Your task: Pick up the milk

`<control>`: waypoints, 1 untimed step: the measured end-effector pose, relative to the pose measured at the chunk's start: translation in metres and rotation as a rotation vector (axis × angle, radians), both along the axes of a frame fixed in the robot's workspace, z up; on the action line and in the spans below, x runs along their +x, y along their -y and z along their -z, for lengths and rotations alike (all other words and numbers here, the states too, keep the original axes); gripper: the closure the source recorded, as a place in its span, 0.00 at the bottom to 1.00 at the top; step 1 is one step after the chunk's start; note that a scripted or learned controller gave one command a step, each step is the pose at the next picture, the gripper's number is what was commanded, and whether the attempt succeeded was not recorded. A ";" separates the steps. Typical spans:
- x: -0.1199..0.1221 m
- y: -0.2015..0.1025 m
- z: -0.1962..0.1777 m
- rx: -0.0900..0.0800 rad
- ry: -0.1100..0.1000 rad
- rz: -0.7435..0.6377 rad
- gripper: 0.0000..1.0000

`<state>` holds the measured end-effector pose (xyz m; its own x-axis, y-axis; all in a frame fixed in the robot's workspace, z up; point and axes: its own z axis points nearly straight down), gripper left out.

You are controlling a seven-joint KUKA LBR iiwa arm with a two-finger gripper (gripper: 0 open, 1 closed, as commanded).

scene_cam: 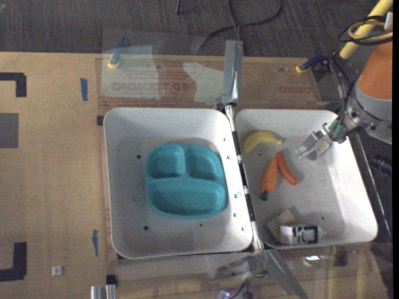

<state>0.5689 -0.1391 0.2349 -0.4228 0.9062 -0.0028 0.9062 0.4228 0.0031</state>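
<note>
1. The gripper (315, 147) hangs over the upper part of the right bin (349, 192), fingers parted and nothing between them.
2. The milk (299, 233) lies on its side near that bin's front edge, well apart from the gripper.
3. A banana (260, 141), carrot (269, 177) and sausage (287, 168) sit near the divider.
4. A teal tray (185, 180) sits in the left bin (124, 136).

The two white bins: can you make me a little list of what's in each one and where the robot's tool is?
left bin: teal divided plate
right bin: banana, carrot, orange-red sausage-shaped piece, milk
milk position: lying on its side at the near edge of the right bin
tool: above the right bin's far part, apart from the milk
milk picked up: not yet
</note>
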 end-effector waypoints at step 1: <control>0.000 0.000 0.000 0.000 -0.001 0.000 0.00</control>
<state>0.5688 -0.1390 0.2346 -0.4228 0.9062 -0.0024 0.9062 0.4229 0.0027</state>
